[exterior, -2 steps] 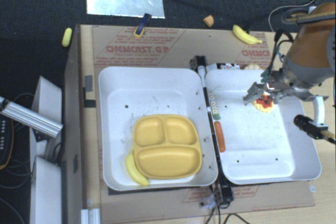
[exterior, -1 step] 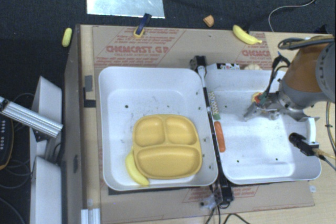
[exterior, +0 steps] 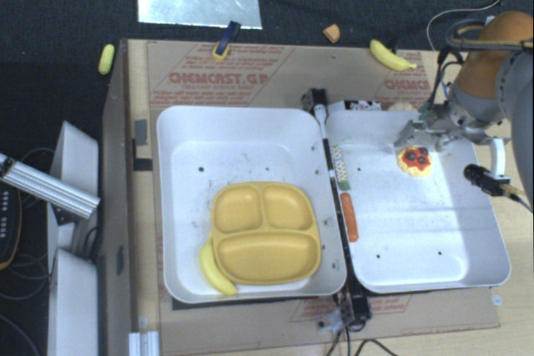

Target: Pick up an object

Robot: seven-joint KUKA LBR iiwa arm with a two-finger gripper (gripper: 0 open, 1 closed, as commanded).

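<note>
**Claw over small pizza toy, right bin, no grasp seen**

Near edge: left bin (exterior: pixel 179 179) holds a yellow divided plate (exterior: pixel 265 231) with a banana (exterior: pixel 214 269) tucked against its near-left corner. An orange carrot (exterior: pixel 350 217) lies against the divider, just inside the right bin (exterior: pixel 434 254). Near half of the right bin is bare.

Further back in the right bin: a small round pizza toy (exterior: pixel 415 161), yellow with red and dark spots, lies flat on the bin floor. Claw (exterior: pixel 427 129) sits just behind and above it, close, maybe touching. Can't tell whether the claw is spread or pressed together; nothing seen between its tips.

Handling guess: toy looks light, stiff plastic, thin and flat, probably slick. Pinch across its edges, low against the floor; likely to skid or tip out.

Far: another banana (exterior: pixel 390 56) and a small orange piece (exterior: pixel 332 32) sit beyond the bins, near the table's back edge.
</note>
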